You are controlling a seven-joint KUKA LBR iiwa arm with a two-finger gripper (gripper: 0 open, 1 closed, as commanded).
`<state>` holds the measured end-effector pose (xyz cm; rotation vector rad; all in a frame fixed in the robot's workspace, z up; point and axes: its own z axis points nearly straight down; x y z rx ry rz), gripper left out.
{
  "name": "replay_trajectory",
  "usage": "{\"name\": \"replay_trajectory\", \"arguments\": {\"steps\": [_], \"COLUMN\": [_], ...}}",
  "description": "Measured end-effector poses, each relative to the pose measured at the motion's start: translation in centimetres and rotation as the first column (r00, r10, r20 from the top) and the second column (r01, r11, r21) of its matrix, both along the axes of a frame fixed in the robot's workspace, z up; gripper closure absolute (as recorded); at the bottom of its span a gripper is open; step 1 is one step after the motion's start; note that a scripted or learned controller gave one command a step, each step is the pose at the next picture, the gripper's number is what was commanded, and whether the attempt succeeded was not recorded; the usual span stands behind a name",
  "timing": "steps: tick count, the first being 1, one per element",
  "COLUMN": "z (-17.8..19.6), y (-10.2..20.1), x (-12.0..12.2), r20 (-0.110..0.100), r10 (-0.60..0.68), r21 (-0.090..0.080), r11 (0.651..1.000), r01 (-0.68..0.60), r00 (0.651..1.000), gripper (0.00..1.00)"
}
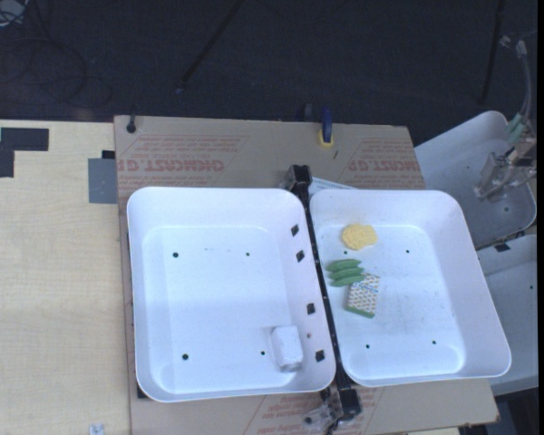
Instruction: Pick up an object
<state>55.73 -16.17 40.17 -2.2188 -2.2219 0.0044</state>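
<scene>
Metal gripper (500, 181) beyond right bin (471, 243)

You are seeing the gripper (506, 172) hanging at the far right of the view, in its upper half, close to the edge. It is showing as a small, blurred metallic shape, with a thin cable (527, 89) rising above it.
</scene>
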Motion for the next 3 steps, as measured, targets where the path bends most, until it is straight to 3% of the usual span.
{"name": "replay_trajectory", "arguments": {"steps": [1,2,3], "z": [-15.2,-13.3,-0.3], "y": [1.8,-1.8,-3.5], "x": [0.6,-7.8,-8.1], "r20": [-0.015,-0.003,0.016], "r10": [0.0,-0.007,-0.002], "r21": [0.006,0.001,-0.005], "r11": [1.0,1.0,1.0], "r01": [0.0,0.007,0.002], "r00": [1.0,1.0,1.0], "gripper": [1.0,1.0,1.0]}}
